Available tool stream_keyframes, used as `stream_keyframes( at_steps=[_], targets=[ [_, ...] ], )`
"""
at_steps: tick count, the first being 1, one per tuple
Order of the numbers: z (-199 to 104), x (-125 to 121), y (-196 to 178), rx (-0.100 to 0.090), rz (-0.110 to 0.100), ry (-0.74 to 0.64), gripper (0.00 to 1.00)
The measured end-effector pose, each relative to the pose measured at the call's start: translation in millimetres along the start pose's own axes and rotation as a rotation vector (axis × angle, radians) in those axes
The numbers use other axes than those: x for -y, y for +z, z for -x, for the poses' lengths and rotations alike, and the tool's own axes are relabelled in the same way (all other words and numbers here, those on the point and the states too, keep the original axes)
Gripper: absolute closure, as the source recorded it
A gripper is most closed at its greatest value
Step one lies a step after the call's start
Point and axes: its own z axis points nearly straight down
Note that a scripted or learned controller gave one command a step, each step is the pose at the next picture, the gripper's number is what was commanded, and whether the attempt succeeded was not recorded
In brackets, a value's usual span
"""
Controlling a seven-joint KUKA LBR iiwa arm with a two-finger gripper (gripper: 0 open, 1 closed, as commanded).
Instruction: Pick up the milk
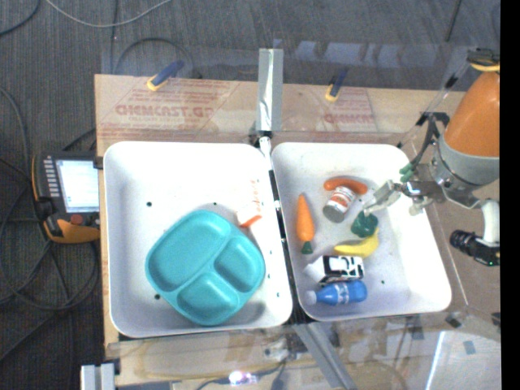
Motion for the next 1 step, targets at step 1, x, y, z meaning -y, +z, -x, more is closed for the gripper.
stream_keyframes(
  at_steps=[1],
  targets=[
    [-60.6,20.7,110.0,0.004,0.014,-0.02,0.0]
  ],
)
